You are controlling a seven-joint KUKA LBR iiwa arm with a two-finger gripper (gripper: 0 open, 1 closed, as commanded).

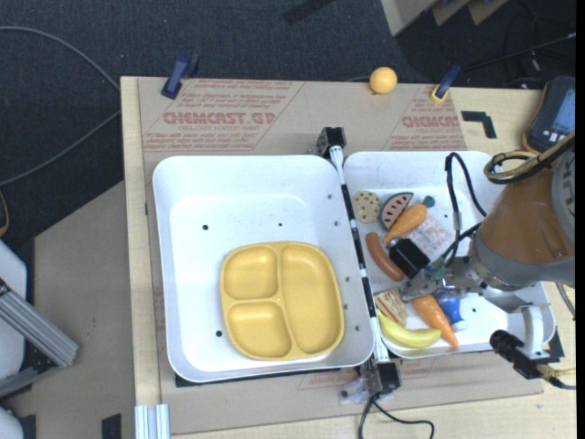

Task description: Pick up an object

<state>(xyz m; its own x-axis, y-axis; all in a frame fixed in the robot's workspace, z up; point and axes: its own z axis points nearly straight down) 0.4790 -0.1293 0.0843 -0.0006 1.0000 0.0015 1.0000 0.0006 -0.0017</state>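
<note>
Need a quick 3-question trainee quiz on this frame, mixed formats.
1. True or false: the yellow divided plate lies in the left bin.
2. Multiple choice: the banana lies (A) at the right bin's near edge, (B) on the plate, (C) on the bench outside the bins.
3. Fill in: the small orange ball rests on the ____, beyond the bins.

Key: 1 true; 2 A; 3 bench.

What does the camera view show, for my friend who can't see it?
A robot arm reaches into the right bin, over toy food: a banana, carrots and a hot dog. The left bin holds a yellow divided plate.
</note>
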